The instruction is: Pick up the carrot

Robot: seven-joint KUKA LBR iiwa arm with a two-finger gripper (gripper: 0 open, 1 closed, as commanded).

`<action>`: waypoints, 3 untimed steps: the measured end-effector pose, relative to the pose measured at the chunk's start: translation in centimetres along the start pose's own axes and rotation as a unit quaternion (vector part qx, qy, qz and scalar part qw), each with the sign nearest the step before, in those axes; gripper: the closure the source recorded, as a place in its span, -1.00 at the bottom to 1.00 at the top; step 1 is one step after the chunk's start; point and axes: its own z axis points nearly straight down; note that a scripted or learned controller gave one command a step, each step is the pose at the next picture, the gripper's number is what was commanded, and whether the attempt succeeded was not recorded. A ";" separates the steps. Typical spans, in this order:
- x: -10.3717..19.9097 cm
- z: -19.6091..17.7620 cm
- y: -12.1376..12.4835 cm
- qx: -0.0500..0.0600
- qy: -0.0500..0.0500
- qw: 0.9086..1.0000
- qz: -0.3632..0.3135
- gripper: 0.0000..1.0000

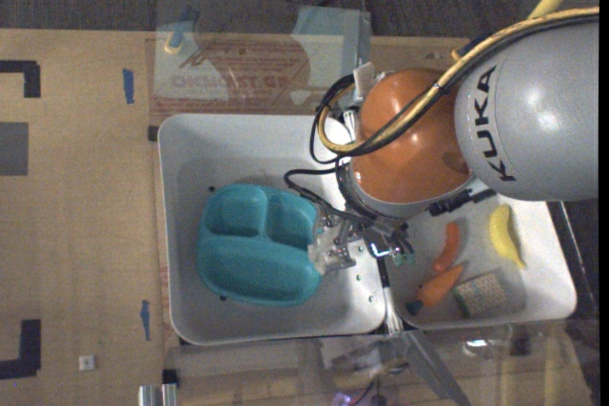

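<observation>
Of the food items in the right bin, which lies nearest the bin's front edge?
The carrot: orange, in front of the yellow banana.

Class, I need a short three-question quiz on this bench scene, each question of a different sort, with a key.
1. True or false: the carrot lies in the same bin as the teal tray.
2. Which thing lies nearest the banana? A) teal tray B) orange pepper C) blue tape
3. Fill in: the gripper sits beside the ____ edge of the teal tray, as the camera sees it.

Key: 1 false, the carrot is in the right bin, the tray in the left bin. 2 B. 3 right.
</observation>
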 end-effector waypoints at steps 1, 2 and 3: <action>1.0 3.5 2.6 0.001 0.001 0.972 0.235 1.00; 1.2 -2.1 3.2 0.001 -0.001 0.980 0.199 1.00; 2.2 3.8 1.5 0.001 0.001 0.936 0.351 1.00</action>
